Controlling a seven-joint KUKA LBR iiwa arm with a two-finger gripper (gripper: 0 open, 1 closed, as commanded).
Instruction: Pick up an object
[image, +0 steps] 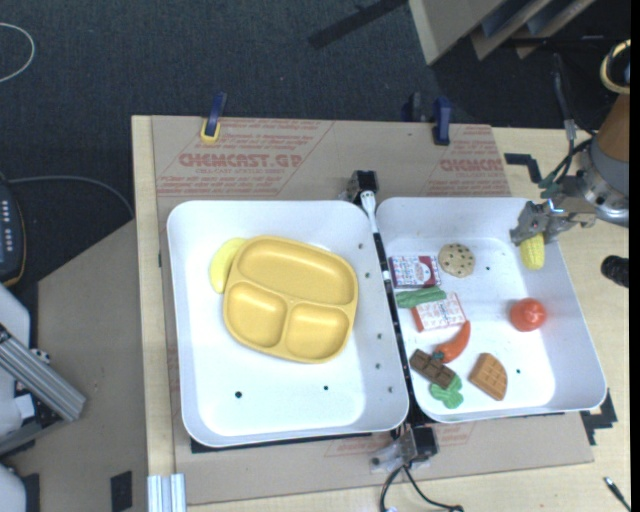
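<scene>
The tool (533, 232) hangs over the right bin's (580, 375) far right corner, clenched on a small yellow corn cob (534, 252); the cob is lifted above the bin floor.

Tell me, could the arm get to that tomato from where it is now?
Probably yes. The tomato lies alone on bare bin floor, with the tool above the same bin and nothing between them.
</scene>
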